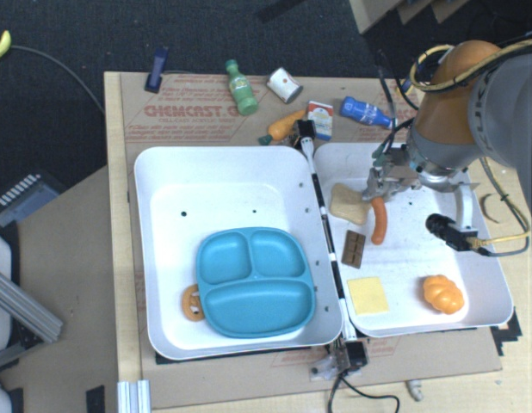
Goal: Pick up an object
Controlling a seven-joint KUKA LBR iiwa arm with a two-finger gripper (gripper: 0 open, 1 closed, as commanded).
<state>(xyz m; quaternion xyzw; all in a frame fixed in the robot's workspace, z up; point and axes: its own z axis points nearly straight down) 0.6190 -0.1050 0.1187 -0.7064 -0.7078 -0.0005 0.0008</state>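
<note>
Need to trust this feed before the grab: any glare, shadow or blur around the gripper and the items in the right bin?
Camera view: lighting is even and the right bin floor is bright but not blown out; the hot dog, yellow cheese slice and orange piece read sharp with soft shadows; the gripper sits under the arm's dark bulk, so its fingers are hard to make out.

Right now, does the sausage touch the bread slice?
Cannot tell. In the camera view the sausage lies close beside the bread slice, under the gripper; no clear gap or contact shows.

Single fixed camera above bench [120, 231], looking down aslant on both white bins [154, 231].
</note>
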